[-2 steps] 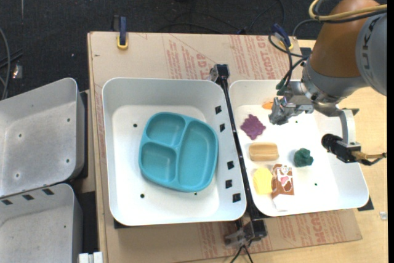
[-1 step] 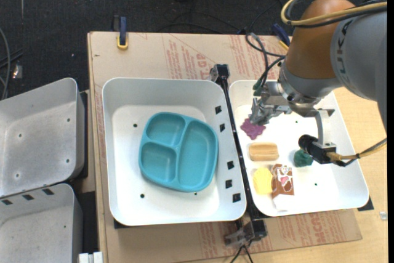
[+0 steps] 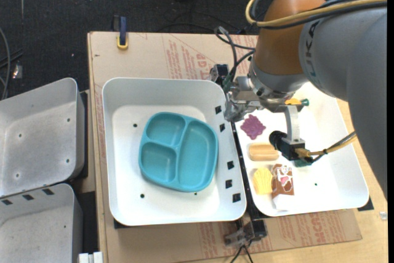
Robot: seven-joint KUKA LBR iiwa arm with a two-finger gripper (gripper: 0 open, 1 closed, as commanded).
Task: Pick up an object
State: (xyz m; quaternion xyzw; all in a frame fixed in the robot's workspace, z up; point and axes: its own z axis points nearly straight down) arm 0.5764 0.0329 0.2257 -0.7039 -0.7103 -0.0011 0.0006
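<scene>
1. No thing is being held yet, as far as I can see. The purple toy [image 3: 252, 127] is lying just beside the gripper [image 3: 233, 109], on the arm's side, so it looks like the easiest pick.
2. The gripper is hanging over the rims where the two bins are meeting. I cannot tell if it is spread apart or squeezed together.
3. A tan block [image 3: 263, 152] is lying a bit past the purple toy, farther from the gripper.
4. A yellow toy [image 3: 263, 180] and a brown packet [image 3: 284, 182] are lying side by side, farther off again.
5. All four are sitting in the right bin [image 3: 345, 194].
6. On the gripper's other side, a blue plate [image 3: 179, 151] is sitting in the left bin [image 3: 123, 132].
7. The job is looking barely begun. Lowering, grabbing and lifting are all waiting to be done.
</scene>
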